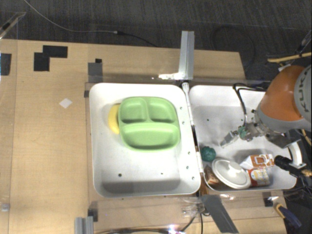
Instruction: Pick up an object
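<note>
My gripper (229,139) hangs low over the middle of the right bin (214,101), pointing left, on the grey arm with its orange band (282,101). Nothing shows in it. Just below and left of it lies a small teal ball (208,153). A white round lid or bowl (230,173) rests at the bin's front, partly over a brown item (211,179). To the right of that lies a can with a red and white label (259,169).
The left bin (141,172) holds a green divided plate (147,122) with a yellow object (113,119) poking out from under its left edge. A metal post (186,55) stands behind the bins. Cables run along the right side.
</note>
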You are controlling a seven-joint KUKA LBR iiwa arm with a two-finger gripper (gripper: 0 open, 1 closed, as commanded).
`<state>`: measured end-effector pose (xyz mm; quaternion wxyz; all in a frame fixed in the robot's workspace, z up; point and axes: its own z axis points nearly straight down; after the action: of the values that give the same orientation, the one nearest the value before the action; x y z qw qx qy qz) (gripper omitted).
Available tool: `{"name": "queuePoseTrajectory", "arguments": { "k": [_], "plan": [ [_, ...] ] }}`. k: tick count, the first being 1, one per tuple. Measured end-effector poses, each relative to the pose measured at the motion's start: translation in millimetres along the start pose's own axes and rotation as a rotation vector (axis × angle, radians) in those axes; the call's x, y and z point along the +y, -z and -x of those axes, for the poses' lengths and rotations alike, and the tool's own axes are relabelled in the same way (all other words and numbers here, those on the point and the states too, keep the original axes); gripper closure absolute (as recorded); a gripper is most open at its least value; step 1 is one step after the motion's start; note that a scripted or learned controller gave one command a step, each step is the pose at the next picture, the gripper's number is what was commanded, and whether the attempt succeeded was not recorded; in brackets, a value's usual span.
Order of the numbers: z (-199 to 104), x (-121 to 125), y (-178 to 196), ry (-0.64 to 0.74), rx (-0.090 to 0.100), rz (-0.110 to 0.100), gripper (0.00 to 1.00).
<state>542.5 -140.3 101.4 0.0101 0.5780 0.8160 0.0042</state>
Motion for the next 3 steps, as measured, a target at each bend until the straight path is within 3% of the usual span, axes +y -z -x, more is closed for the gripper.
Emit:
{"name": "queuePoseTrajectory", "arguments": {
  "k": [1,2,3],
  "plan": [
    [-31.2,13.1,4.2,0.381,0.008,-0.010,0.00],
    [4.7,113.7,-16.3,0.572,0.010,-0.008,0.00],
    [5.6,117.6,-1.5,0.575,0.001,0.001,1.00]
  ]
}}
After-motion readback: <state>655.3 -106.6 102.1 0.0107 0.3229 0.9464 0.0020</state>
